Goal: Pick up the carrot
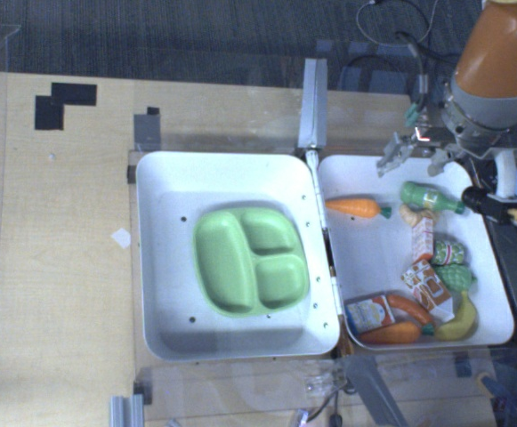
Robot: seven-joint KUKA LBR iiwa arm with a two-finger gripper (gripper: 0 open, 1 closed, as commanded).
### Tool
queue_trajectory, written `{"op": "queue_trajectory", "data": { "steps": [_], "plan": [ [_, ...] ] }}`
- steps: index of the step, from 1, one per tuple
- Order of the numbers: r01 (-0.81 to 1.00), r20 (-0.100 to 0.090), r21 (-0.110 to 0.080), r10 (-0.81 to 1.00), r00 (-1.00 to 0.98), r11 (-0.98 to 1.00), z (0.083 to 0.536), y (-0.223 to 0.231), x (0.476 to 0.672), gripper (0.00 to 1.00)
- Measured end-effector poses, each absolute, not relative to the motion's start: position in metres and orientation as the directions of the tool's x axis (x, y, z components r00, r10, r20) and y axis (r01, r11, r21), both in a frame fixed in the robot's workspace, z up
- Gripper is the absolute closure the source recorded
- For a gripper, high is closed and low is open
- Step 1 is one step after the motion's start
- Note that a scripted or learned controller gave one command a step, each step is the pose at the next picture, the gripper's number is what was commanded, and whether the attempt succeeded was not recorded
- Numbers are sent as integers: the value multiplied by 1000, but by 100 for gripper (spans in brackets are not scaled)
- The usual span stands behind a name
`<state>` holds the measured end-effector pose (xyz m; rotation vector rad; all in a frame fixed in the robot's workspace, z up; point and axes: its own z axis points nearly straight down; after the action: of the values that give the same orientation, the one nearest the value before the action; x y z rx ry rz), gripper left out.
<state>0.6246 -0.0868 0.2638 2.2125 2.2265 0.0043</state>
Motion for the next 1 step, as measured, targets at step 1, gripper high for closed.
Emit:
{"op": "queue_trajectory", "data": {
  "steps": [1],
  "plan": [
    [904, -2, 5, 904, -427, 427, 148, -89, 618, 0]
  ]
}}
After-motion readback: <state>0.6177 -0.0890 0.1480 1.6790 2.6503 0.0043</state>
